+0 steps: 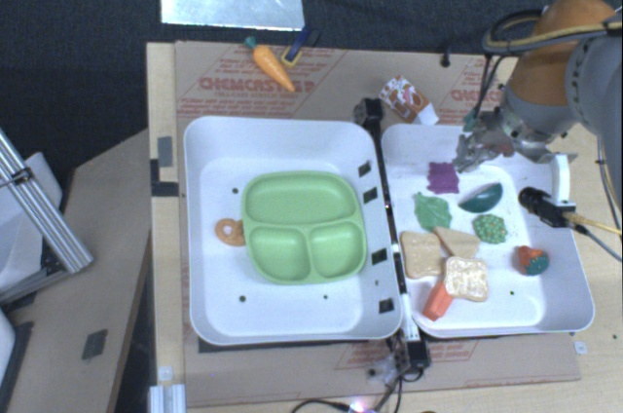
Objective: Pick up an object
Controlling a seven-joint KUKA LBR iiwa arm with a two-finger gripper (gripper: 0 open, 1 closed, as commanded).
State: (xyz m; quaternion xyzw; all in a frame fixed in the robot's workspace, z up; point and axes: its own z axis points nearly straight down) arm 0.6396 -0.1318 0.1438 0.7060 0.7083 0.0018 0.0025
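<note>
Hovering at the right bin's (560, 304) upper edge, the gripper (471, 151) hangs just above the purple piece (443, 177). Nothing is lifted yet; grasping and raising remain. That bin holds the purple piece, green leaf (431, 208), teal piece (482, 198), bread (421, 254) and toast (466, 280). The left bin (209, 304) holds a green tray (302, 226) and ring (230, 232).

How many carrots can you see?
2. One carrot lies on the cardboard behind the left bin; another carrot lies in the right bin, partly under toast.
</note>
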